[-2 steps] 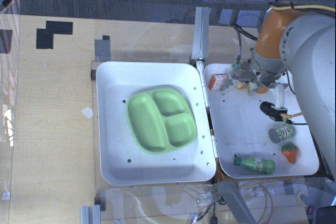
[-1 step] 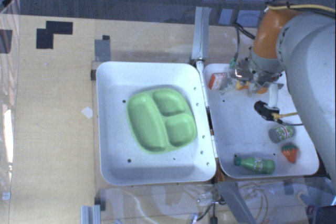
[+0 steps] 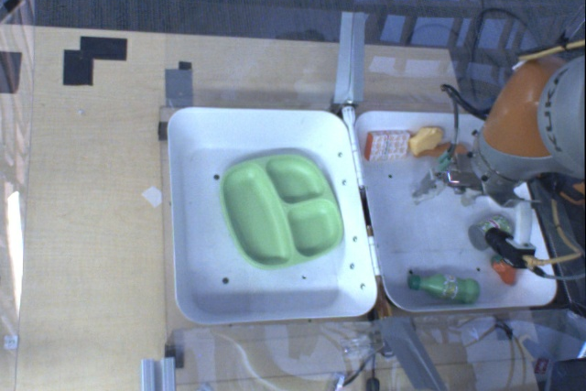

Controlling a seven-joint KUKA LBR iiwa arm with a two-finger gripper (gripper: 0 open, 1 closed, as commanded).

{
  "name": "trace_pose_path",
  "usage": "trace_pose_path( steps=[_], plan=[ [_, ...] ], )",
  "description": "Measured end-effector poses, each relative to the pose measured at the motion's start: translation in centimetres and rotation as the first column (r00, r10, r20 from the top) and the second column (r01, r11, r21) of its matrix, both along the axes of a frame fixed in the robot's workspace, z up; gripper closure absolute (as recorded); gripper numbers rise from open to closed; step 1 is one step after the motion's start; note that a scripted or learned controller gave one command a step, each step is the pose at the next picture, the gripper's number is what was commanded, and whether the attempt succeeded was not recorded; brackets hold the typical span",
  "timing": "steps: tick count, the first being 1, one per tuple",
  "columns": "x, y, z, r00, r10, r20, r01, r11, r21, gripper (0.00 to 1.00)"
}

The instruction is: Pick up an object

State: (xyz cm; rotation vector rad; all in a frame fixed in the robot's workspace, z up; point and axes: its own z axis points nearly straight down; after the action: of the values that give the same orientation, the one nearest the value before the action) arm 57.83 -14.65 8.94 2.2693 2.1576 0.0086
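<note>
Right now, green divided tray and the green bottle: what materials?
Green divided tray: likely moulded plastic, matte, with rounded compartments and uniform colour. Green bottle: probably plastic, glossier, with highlights along its body and a paler label band; too small to be sure.

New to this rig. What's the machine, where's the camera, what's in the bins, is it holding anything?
It is one grey robot arm with an orange band, reaching in from the right. The single camera is fixed above the bench and looks down at a slant. Two shallow white bins sit side by side. The left bin holds a green divided tray. The right bin holds a small red and white carton, a yellow item, a green bottle lying on its side, and a few small things under the arm. The pincer hangs over the right bin; I see nothing between its tips.
</note>
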Motion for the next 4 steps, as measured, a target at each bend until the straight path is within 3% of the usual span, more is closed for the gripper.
trace_pose_path(
  steps=[1, 2, 4],
  plan=[
    [7.5, -0.9, -0.3, 0.998, -0.063, -0.015, 0.063, 0.998, 0.003, 0.0],
    [8.5, 4.6, -0.3, 0.997, -0.072, -0.033, 0.071, 0.997, -0.003, 0.0],
    [8.5, 4.6, -0.3, 0.997, -0.07, -0.033, 0.07, 0.998, -0.003, 0.0]
  ],
)
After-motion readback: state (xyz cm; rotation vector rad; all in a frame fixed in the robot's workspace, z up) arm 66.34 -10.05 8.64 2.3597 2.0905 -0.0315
